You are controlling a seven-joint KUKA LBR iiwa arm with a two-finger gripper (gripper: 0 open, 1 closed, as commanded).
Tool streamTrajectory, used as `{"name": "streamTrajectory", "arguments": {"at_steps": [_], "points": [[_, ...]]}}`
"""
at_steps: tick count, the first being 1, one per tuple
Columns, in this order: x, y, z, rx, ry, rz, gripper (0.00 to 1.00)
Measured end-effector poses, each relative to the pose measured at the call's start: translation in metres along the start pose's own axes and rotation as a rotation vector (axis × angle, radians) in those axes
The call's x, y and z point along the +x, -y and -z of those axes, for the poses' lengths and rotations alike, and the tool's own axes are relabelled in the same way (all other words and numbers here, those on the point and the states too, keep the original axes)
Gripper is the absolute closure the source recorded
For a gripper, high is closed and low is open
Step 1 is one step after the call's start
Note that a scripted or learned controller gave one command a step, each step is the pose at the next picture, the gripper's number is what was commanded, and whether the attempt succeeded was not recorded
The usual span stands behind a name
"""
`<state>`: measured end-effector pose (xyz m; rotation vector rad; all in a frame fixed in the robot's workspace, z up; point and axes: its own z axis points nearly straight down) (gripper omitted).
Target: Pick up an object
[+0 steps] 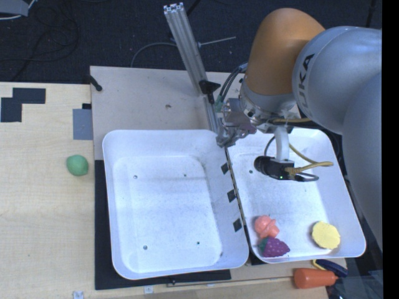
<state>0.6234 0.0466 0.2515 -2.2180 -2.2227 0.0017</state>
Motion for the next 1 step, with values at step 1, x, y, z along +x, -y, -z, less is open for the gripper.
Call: {"name": "streamTrajectory", "arguments": {"at_steps": [1], "points": [[0.0432, -0.0017, -0.0159, 0.000, 0.000, 0.000, 1.00]]}}
